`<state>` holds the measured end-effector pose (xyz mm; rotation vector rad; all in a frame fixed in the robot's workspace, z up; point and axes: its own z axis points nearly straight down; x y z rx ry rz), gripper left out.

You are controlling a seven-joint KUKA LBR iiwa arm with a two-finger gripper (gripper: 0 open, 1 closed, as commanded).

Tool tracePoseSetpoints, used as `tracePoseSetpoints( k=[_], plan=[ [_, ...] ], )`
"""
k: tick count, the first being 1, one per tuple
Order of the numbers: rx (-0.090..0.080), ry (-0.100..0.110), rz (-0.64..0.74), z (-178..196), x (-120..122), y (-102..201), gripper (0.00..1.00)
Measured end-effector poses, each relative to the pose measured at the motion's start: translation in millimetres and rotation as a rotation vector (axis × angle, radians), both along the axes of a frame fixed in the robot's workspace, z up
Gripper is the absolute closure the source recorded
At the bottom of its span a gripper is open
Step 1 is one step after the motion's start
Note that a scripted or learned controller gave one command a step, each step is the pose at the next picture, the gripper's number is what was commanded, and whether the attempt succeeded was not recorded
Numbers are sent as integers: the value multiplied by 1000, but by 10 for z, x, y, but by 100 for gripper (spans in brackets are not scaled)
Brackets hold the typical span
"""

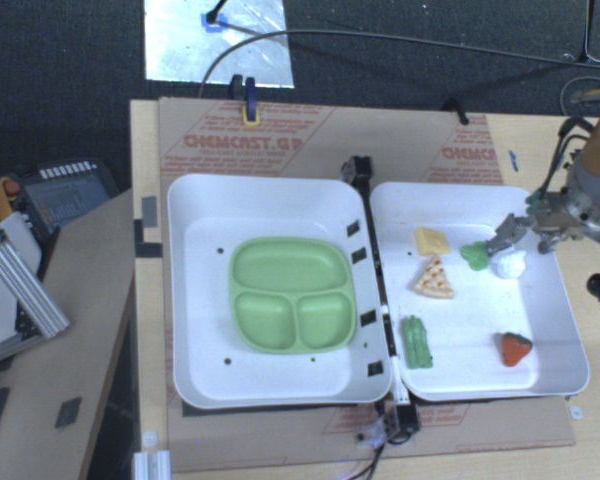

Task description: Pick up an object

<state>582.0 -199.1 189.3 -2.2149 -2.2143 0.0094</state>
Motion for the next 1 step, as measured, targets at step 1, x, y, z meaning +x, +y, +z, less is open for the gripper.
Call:
tracePoseSetpoints(
  k=[1],
  plan=[
    [-3, -12, 3, 74, 33, 5, 0]
  ],
)
